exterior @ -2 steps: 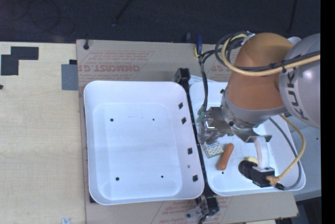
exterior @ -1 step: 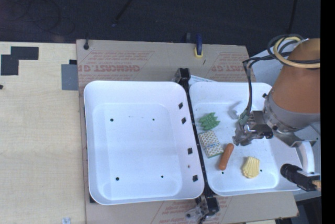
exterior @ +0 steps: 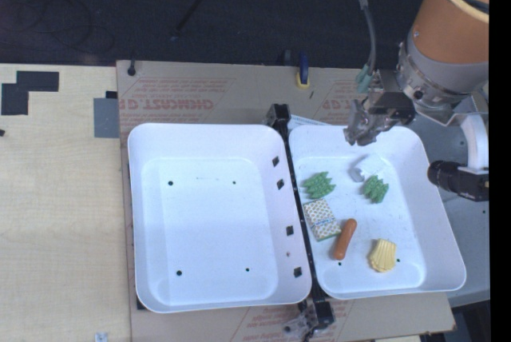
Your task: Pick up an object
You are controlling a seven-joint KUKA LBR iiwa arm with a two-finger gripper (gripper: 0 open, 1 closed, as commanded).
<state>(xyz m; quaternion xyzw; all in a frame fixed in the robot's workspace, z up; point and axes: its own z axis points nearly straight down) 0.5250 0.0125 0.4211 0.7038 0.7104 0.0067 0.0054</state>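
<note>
While the arm (exterior: pixel 447 21) reaches in from the right, its pincer (exterior: pixel 363 133) hangs over the far edge of the right bin (exterior: pixel 435 252), above the bin's upper rim and not touching any of the items. Whether it is released or clenched I cannot tell; the tip is small and dark against the white plastic, and nothing is visibly gripped in it.

All the loose items lie in the right bin. Nearest the pincer is a small white piece (exterior: pixel 363 169), just below it on the bin floor. Beside that, toward the right, sits a green leafy toy (exterior: pixel 374 188). A second green toy (exterior: pixel 318 184) lies near the bin's left wall. Just below that one is a checked block (exterior: pixel 322 219), pale with a patterned top, tilted slightly. Just beside the block on its right is an orange sausage (exterior: pixel 345 239), lying at a slant with its upper end pointing up and right. A yellow ridged piece (exterior: pixel 382 256) rests near the front of the bin, a little apart from the sausage.

The left bin (exterior: pixel 144 204) sits flush against the right one, their inner rims meeting along a dark clip strip (exterior: pixel 289 196). Both rest on a cardboard sheet (exterior: pixel 207 97) laid over the table (exterior: pixel 56 220).
</note>
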